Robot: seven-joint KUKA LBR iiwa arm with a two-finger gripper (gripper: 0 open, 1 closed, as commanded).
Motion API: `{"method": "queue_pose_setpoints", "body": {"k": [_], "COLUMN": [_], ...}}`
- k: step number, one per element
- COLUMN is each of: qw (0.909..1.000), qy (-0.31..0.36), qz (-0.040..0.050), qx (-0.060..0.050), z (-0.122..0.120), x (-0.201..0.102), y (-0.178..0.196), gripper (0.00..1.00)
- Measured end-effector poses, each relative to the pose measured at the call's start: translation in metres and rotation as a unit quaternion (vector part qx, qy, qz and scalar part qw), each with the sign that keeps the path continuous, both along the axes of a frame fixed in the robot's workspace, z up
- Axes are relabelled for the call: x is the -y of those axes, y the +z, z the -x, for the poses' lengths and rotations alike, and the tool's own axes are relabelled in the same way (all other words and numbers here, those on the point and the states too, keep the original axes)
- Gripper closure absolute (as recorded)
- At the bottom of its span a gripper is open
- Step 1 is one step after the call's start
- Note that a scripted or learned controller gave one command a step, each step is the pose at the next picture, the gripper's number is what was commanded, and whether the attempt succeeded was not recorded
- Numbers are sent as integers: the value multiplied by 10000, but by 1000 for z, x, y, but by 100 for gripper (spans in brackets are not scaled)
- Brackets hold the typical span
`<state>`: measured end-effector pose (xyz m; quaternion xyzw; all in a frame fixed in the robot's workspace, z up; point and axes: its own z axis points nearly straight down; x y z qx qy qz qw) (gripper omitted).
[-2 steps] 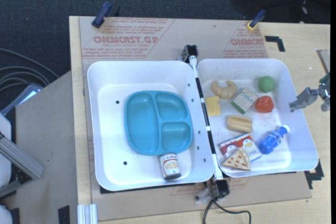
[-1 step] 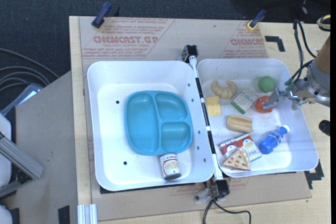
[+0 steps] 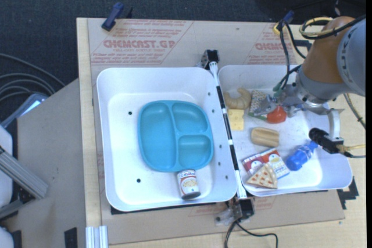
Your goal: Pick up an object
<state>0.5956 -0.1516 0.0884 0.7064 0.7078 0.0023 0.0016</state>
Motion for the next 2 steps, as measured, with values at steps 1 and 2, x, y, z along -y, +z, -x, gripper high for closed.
{"method": "queue_pose_setpoints", "body": {"k": [1, 2], "qw": [10000, 10000], "qy": [-4, 1], "qz": [14, 3], "qx": [17, -6], "z": [-1, -13], "x": [1, -76], "y": [11, 182], "gripper": [100, 100]}}
